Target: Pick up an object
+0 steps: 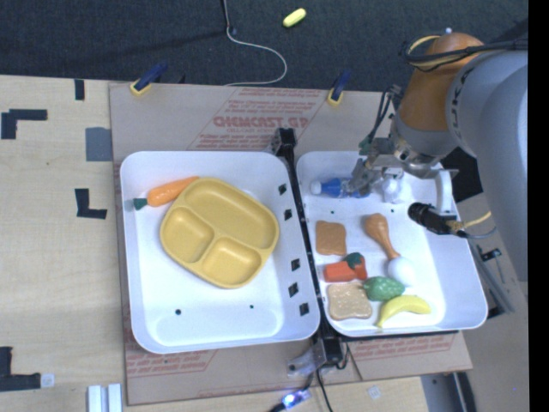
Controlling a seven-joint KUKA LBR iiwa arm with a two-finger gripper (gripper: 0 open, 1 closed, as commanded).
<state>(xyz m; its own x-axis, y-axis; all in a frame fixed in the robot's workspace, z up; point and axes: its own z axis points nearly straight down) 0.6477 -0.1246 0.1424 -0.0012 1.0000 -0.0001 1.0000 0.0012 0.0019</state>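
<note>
My gripper is low over the far end of the right bin, reaching in from the right. Directly to its left lies a small blue and white object, touching or nearly touching the gripper tip. Nearer in the same bin lie a brown bread slice, a chicken drumstick, a red piece, a white egg, a green vegetable, a toast slice and a yellow banana.
The left bin holds a yellow divided plate and an orange carrot at its far left. The bins' shared wall runs between them. A small yellow item lies on the dark floor beyond the bench.
</note>
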